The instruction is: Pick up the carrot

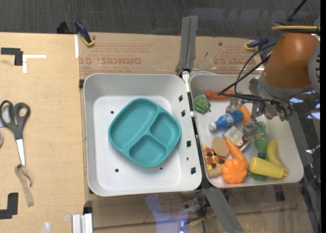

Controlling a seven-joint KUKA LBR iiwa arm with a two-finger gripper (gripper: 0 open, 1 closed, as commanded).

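The carrot point(236, 149) is a short orange tapered piece lying aslant in the right bin point(295, 140), between a round tan slice point(220, 146) and a green bottle shape point(260, 143). My gripper point(250, 118) hangs below the orange wrist band point(288, 61), low over the bin's middle, just above and to the right of the carrot. A second small orange piece point(245, 112) shows right at the gripper, partly hidden by it. Dark cables cross in front of the gripper.
The right bin is crowded: a green ball point(202, 105), blue bottle point(227, 120), pizza slice point(211, 158), orange pumpkin point(234, 171), banana point(273, 151), yellow piece point(267, 167), thin red-orange stick point(220, 94). The left bin point(97, 140) holds a teal divided plate point(145, 132). Scissors point(15, 120) lie far left.
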